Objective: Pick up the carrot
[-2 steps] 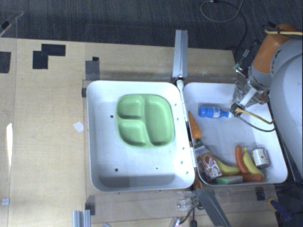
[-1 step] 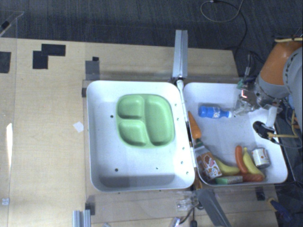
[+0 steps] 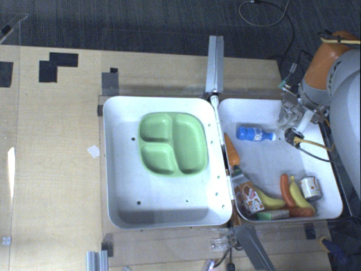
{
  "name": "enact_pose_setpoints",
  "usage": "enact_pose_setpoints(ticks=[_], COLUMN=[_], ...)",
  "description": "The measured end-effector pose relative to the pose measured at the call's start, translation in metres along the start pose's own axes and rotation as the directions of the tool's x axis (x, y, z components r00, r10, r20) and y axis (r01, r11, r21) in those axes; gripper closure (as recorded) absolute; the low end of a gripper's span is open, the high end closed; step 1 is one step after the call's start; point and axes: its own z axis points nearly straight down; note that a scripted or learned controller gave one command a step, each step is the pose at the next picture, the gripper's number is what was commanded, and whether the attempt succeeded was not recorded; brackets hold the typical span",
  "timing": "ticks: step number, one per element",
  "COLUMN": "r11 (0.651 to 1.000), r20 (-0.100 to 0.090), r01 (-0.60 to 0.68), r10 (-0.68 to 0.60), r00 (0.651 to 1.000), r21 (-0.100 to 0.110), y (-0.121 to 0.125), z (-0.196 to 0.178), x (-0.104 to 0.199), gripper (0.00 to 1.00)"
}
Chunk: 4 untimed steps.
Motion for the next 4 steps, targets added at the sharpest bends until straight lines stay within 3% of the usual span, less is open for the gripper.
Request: enact_pose_setpoints(ticks=[2,3,4], r11=[0.999,0.94,0.885], r20=[0.001,0.0,-0.001], r01=[0.045,0.34,0.466], r10=[-0.045,-0.34,-0.466], r00=[0.999,0.94,0.885], r21=[0.001,0.0,-0.002], y=[0.0,-0.002,-0.014], z=[0.0,0.0,-0.001], x=[-0.001,0.003,-0.013], gripper=[1.0,1.0,1.0])
